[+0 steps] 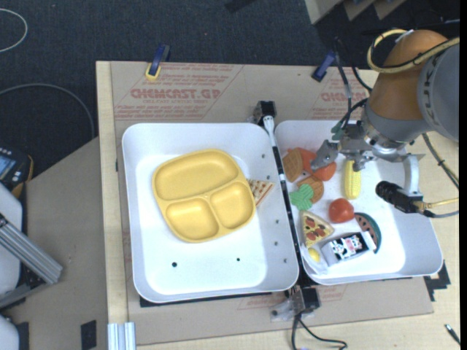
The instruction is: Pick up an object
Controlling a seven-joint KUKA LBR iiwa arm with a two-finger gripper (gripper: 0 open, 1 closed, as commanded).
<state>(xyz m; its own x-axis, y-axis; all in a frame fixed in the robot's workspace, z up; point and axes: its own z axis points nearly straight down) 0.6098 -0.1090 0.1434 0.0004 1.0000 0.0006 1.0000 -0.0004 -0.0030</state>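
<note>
Gripper (pixel 341 154) low over the right bin (pixel 423 246), can't tell its state; it hangs just above a red-orange toy (pixel 325 170) and beside a corn cob (pixel 352 180), nothing seen held. Close by in that bin: bread piece (pixel 293 164), green leafy piece (pixel 303 195), cookie (pixel 315 189), tomato (pixel 341 210), pizza slice (pixel 316 228), black-and-white carton (pixel 345 247), watermelon slice (pixel 368 228). Left bin (pixel 146 254) on the worktop (pixel 109 122) has a yellow divided plate (pixel 202 194) with a waffle wedge (pixel 260 189) at its right edge.
</note>
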